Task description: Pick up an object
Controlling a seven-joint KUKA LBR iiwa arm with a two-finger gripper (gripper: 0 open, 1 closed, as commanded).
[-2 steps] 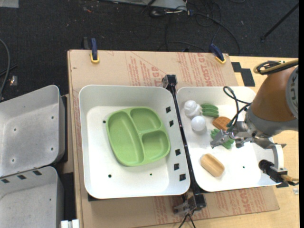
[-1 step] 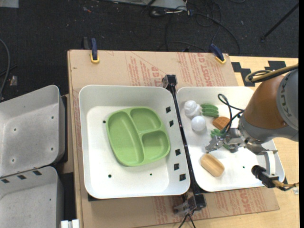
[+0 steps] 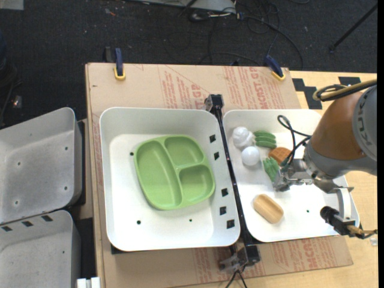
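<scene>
The right bin point(image 3: 303, 236) holds several small objects. Two white balls point(image 3: 242, 135) point(image 3: 250, 155) lie near its left wall, with a green ridged piece point(image 3: 264, 139) beside them. An orange-brown piece point(image 3: 279, 155) and a green stick-like piece point(image 3: 271, 167) sit in the middle. A tan bread-shaped block point(image 3: 268, 209) lies toward the front. My gripper point(image 3: 283, 182) is low in this bin, right next to the green stick-like piece and just behind the tan block. The wrist above hides its tip.
The left bin point(image 3: 114, 161) holds a green divided plate point(image 3: 175, 171). A black divider point(image 3: 227, 173) runs between the bins. White trays point(image 3: 36, 161) lie off the bench to the left. Two yellow-and-blue clamps point(image 3: 119, 69) point(image 3: 276, 71) grip the cardboard's far edge.
</scene>
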